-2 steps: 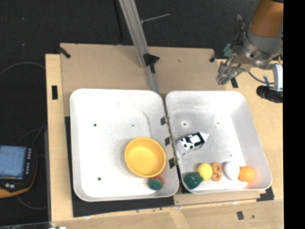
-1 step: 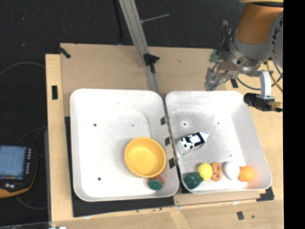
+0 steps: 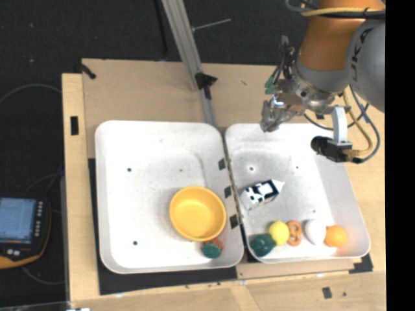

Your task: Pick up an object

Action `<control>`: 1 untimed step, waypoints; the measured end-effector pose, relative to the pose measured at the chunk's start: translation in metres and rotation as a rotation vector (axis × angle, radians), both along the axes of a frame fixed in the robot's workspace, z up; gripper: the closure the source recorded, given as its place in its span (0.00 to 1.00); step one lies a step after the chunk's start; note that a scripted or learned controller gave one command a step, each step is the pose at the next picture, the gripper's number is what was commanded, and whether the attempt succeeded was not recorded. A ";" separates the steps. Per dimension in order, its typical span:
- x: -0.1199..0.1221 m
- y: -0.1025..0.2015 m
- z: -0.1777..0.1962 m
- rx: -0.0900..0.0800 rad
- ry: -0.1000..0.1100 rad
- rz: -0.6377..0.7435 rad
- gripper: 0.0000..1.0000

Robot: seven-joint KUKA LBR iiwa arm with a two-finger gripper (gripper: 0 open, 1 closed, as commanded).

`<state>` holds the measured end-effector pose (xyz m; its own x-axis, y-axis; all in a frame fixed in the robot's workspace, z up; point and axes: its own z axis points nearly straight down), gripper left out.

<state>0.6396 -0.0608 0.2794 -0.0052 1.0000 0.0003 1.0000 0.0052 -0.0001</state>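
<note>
My gripper (image 3: 270,123) hangs above the far edge of the right bin (image 3: 295,154), with nothing seen between its fingers. A black-and-white toy (image 3: 261,193) lies near the middle of that bin, well below the gripper. Along the bin's near edge sit a dark green object (image 3: 262,243), a yellow ball (image 3: 279,232), a small orange-and-brown piece (image 3: 294,232), a white ball (image 3: 314,230) and an orange ball (image 3: 336,236). In the left bin (image 3: 139,167) a yellow bowl (image 3: 197,212) stands by a small green and orange object (image 3: 211,248).
A grey metal post (image 3: 185,44) slants from the top down to the gap between the bins. A black cable fitting (image 3: 331,148) hangs from the arm over the right bin's far right side. A handheld pendant (image 3: 23,229) lies at the far left.
</note>
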 end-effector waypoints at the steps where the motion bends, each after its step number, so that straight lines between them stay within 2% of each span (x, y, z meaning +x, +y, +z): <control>1: -0.028 0.046 0.003 0.001 0.000 0.001 1.00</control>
